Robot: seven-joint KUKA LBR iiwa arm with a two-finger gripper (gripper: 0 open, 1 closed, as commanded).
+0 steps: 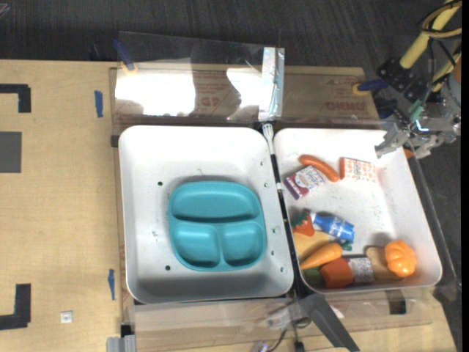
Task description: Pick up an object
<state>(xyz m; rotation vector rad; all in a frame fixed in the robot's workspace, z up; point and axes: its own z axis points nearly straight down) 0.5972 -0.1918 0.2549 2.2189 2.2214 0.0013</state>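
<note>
The right bin (421,196) holds several toy groceries. An orange sausage (320,166) lies beside a purple packet (305,180) and a red-and-white carton (357,169) at the back. A blue bottle (334,226) lies mid-bin. Along the front are a carrot (322,254), a red block (337,273), a small can (361,268) and an orange pumpkin (400,258). My gripper (401,139) hangs over the bin's far right corner, above and right of the carton, with nothing visibly in it.
The left bin (139,160) holds a teal divided tray (217,224). A clear plastic sheet (198,83) stands behind the bins. Cables and arm hardware (429,57) crowd the upper right. A tan bench top (51,196) lies to the left.
</note>
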